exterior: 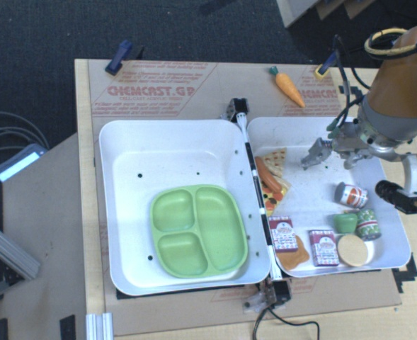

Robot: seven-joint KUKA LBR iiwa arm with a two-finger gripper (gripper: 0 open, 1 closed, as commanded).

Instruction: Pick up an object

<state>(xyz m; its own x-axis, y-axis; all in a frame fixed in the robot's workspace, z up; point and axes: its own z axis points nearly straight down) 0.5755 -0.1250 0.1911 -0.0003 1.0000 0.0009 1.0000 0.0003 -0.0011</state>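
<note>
Right bin's near edge: two small red cartons (284,234) and a round tan disc (352,250) are lying flat beside a green lump (345,222).
Left bin: a smooth green three-part tray (197,230) is sitting toward the near side.
Small can (351,195): lying on its side, long axis crosswise.
Pincer (316,154): hovering over the right bin's (293,127) far half; grip state, cannot tell.
Desk's far edge: a toy carrot (288,87) is pointing right-near.
</note>
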